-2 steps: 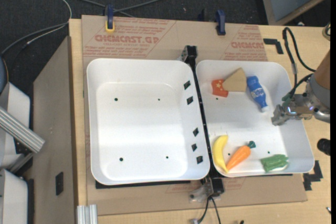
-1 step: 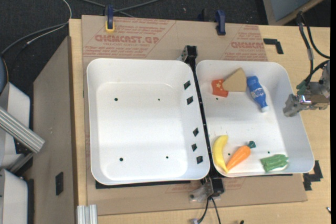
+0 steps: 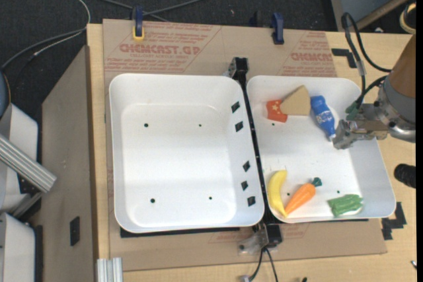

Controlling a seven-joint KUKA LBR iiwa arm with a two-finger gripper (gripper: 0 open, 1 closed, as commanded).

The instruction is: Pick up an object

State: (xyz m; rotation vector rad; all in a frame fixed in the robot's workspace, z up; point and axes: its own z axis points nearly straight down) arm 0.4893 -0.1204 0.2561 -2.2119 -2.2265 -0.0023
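Hovering over the right bin (image 3: 370,172), the gripper (image 3: 345,137), finger state unclear, sits just beside the blue bottle (image 3: 322,115), up-left.

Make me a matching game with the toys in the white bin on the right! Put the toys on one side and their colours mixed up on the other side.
Toys:
1. banana
2. carrot
3. bottle
4. block

Colours:
A. red
B. yellow
C. blue
D. orange

Right pairs: 1-B, 2-D, 3-C, 4-A.

All four lie in the right bin. The banana and carrot sit together at the near edge, and the bottle and block lie at the far end.
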